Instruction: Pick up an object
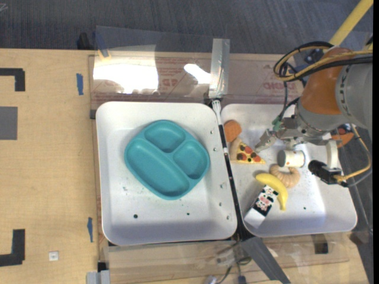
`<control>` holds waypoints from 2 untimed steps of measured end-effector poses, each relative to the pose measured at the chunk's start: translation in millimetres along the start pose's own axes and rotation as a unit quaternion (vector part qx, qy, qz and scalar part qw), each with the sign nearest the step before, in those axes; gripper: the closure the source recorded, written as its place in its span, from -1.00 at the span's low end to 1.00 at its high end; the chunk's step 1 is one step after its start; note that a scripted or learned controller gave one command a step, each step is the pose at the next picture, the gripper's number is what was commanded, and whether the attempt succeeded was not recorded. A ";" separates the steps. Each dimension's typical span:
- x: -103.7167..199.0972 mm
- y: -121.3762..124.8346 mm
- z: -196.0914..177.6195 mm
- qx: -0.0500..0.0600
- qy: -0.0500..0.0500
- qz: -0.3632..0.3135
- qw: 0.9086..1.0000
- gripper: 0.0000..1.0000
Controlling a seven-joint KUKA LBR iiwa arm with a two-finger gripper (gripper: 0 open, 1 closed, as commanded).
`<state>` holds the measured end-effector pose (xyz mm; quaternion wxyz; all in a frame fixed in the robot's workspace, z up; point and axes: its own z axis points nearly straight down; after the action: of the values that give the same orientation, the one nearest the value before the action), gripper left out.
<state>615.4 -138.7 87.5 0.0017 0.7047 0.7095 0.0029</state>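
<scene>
So the stuff to grab is all in the right bin, over on the right side of the frame. There's a banana lying roughly diagonal, long axis running from upper left down to lower right, sitting about mid-bin. Touching its lower end is a little milk carton with a black-and-white cow pattern, tipped on its side and pointing toward the bin's lower left corner. I can't read any actual writing on it, too small. Just above the banana there's a pinkish curled thing, can't tell what it is.

The end effector hangs just up and right of the banana, so the banana lies down and to the left of it, close by. There's something white and cylindrical right at the tip. I honestly can't tell if the fingers are spread or pinched, or whether that white bit is part of the tool or a thing it's got.

Further left in the same bin: a pizza slice and an orange roundish item near the divider. The left bin has a teal divided plate in the middle. The cardboard strip along the top edge of the tabletop has some red print, not legible from here.

My guess is the banana's the nearest target.
</scene>
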 end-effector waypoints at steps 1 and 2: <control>-31.1 -92.1 -1.2 0.001 -0.002 0.005 1.000 -1.00; 8.1 -33.6 -0.7 -0.001 -0.001 0.001 1.000 -1.00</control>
<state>581.7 -130.9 88.0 0.0036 0.7053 0.7089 0.0030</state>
